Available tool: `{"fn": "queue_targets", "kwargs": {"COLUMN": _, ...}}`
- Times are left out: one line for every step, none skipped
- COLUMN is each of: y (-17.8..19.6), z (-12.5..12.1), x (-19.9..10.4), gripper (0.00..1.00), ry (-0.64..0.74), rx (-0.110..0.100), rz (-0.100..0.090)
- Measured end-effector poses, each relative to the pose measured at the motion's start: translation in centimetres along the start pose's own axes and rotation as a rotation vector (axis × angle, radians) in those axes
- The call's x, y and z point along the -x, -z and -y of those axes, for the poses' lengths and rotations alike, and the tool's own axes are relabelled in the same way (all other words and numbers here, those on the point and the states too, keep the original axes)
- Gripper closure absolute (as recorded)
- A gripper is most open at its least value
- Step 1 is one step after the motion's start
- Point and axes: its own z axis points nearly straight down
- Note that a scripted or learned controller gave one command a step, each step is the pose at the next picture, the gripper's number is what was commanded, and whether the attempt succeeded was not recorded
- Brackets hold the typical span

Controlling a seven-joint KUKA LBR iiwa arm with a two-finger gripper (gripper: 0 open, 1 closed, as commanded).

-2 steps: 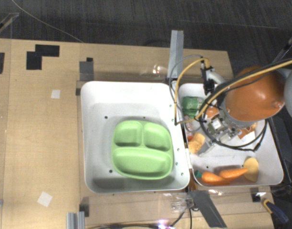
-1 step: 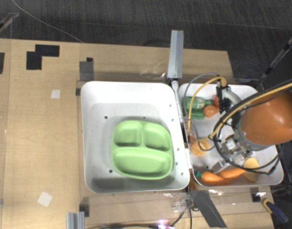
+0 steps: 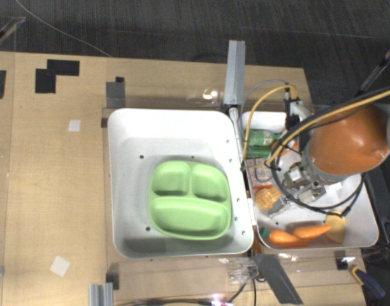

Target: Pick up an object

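Note:
The right bin (image 3: pixel 367 231) holds several small objects: an orange carrot (image 3: pixel 300 234) along its front edge, a pale yellow piece (image 3: pixel 336 227) at the carrot's right end, a round waffle-like cookie (image 3: pixel 266 199) near the left wall, and a green packet (image 3: pixel 262 137) at the back. My gripper (image 3: pixel 296 185) hangs low over the middle of this bin, under the orange wrist band (image 3: pixel 345 140) and a tangle of cables. It is just right of the cookie and above the carrot. The arm and cables hide the fingertips.
The left bin (image 3: pixel 128 171) carries a green three-compartment tray (image 3: pixel 190 199) lying in its middle. A metal post (image 3: pixel 234 72) stands behind the divider between the bins. Yellow and black cables (image 3: pixel 271 101) loop over the back of the right bin.

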Motion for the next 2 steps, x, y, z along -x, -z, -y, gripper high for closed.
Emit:
{"fn": "queue_targets", "kwargs": {"y": 1.3, "z": 0.4, "x": 0.3, "gripper": 1.00, "ry": 0.000, "rx": -0.010, "rz": 0.004}}
{"fn": "queue_targets", "kwargs": {"y": 11.2, "z": 5.7, "x": 0.7, "gripper": 1.00, "ry": -0.118, "rx": -0.001, "rz": 0.003}}
